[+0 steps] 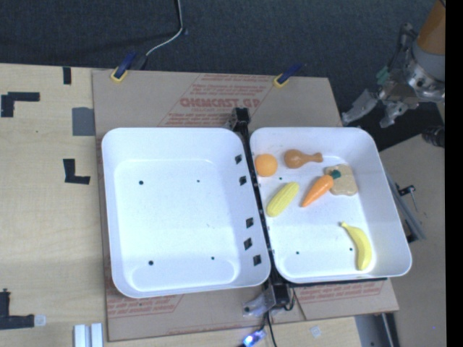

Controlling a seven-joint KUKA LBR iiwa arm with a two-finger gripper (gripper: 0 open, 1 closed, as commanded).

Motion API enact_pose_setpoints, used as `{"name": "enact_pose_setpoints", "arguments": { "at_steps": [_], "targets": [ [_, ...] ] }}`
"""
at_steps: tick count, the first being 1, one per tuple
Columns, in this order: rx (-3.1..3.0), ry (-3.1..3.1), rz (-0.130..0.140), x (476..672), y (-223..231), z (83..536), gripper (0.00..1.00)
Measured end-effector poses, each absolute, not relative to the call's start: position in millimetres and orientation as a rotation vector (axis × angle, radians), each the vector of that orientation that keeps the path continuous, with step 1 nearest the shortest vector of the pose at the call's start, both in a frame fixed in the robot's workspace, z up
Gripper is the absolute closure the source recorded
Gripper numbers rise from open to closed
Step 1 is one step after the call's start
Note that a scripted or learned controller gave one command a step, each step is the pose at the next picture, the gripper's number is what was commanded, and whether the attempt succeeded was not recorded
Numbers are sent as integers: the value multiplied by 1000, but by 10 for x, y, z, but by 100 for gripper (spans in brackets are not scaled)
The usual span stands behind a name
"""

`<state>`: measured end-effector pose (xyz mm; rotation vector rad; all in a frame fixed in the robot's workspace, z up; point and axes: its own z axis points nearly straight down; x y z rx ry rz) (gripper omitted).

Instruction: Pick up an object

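Banana (358, 246): yellow, curved, brown-tipped

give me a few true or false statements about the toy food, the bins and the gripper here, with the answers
1. All the toy food lies in the right bin. True.
2. The banana touches the corn cob. False: the banana lies apart, near the bin's front right corner, while the corn sits by the centre divider.
3. The carrot lies between the corn cob and a tan piece. True.
4. The gripper is down among the food. False: it is outside the bins, beyond the right bin's far right corner.
5. The orange sits in the left bin. False: it is in the right bin, next to the drumstick.
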<state>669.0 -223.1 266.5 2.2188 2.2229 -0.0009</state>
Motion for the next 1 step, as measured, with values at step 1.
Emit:
{"name": "enact_pose_setpoints", "arguments": {
  "at_steps": [1],
  "targets": [
    [2219, 2222, 0, 6635, -2233, 2885, 0]
  ]
}}
